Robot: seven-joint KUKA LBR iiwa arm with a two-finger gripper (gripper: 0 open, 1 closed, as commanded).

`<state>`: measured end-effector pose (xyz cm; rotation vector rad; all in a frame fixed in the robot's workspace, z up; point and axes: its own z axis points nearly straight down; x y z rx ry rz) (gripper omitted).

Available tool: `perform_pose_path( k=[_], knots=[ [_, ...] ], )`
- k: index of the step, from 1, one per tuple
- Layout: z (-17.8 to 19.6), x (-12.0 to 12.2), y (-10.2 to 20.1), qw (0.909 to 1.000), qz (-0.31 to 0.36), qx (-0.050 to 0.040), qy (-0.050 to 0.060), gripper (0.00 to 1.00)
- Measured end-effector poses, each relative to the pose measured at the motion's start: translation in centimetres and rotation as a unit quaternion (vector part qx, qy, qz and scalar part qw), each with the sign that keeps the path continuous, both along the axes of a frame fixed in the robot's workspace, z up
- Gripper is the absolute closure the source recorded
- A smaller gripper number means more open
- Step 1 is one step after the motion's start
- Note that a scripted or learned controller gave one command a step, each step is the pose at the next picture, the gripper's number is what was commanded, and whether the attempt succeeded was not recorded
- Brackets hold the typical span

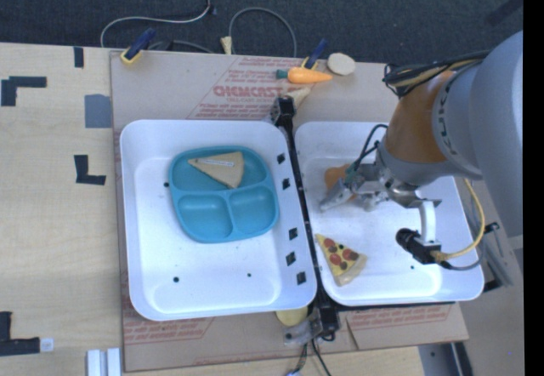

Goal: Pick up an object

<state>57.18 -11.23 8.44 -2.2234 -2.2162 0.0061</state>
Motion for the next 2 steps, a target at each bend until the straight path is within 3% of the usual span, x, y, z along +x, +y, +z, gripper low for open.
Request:
perform_pose_path(
  k=[1, 2],
  knots=[
    [0.2, 6.2, 1.2, 1.0000, 0.003, -0.0002, -0.004, 0.00],
    [1.3, 6.1, 1.0, 1.0000, 0.002, -0.0014, -0.006, 1.00]
  ],
)
